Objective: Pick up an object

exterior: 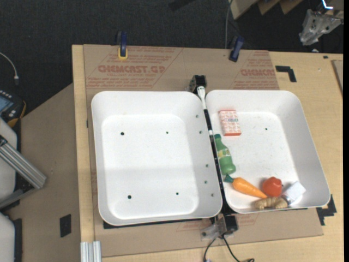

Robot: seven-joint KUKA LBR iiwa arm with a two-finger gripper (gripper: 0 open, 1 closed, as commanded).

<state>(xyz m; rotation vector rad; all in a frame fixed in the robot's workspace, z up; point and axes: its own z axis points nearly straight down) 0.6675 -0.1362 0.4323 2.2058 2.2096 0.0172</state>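
The right bin point(308, 136) holds all the objects. A pink-and-white box point(229, 122) lies flat near its upper left. A green bottle point(223, 155) lies along the bin's left wall. At the bottom sit an orange carrot point(246, 187), a red round fruit point(272, 186), a tan ginger root point(270, 203) and a small white block point(295, 192), close together. My gripper point(314, 27) hangs at the top right, beyond the bench's far edge and well away from both bins, with nothing seen in it.
The left bin point(103, 146) touches the right bin along the middle seam. Two blue clamps point(122, 42) point(236, 48) grip the cardboard's far edge. A metal rail point(19, 160) crosses the left side. Cables run at the seam's near end point(221, 231).
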